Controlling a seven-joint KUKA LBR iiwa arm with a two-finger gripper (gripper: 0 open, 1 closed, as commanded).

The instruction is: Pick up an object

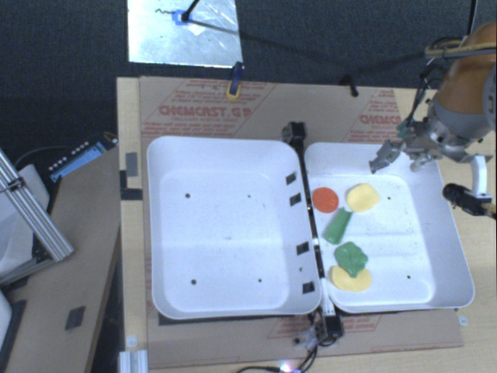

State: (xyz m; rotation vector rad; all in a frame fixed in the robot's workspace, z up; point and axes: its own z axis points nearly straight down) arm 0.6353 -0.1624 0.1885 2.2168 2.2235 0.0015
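A: In the right bin [435, 231], what is lying there?

B: Five small pieces are sitting in its left half: an orange-red disc [324, 200], a pale yellow round piece [362, 197] just beside it, a green stick-shaped piece [338, 226] lying at a slant below them, a dark green lumpy piece [351, 256], and a flat yellow piece [351, 280] that the lumpy one is partly overlapping.

A: And where are the jaws hanging?

B: The gripper [386, 158] is hovering over the bin's far edge, up and to the right of the pale yellow round piece, with nothing between the jaws. None of the pieces is touching them; the pale yellow one is lying nearest, the flat yellow one farthest.

A: Are the jaws standing apart or closed?

B: I cannot tell; they are showing too small and dark.

A: And the left bin [225, 224]?

B: It is sitting just beside the right one on the table [132, 208], the two rims touching along the middle.
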